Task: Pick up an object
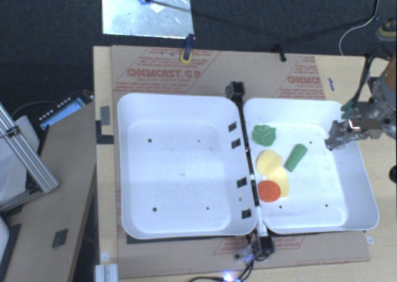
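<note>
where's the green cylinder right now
The green cylinder lies tilted in the right bin, just right of the yellow piece and lower right of the green leafy piece, left of the hand.

two white bins (180, 104), one green lump (264, 134), one green cylinder (295, 157), one yellow piece (270, 164), one orange disc (268, 191)

Even, bright overhead light; white bins (180, 169) nearly glare, foil sheet (147, 2) behind them shines, shadows faint, focus slightly soft.

Silver foil sheet (147, 0), top centre-left of frame; brown printed cardboard (164, 73) beneath the bins; aluminium rail (25, 160), left edge.
</note>
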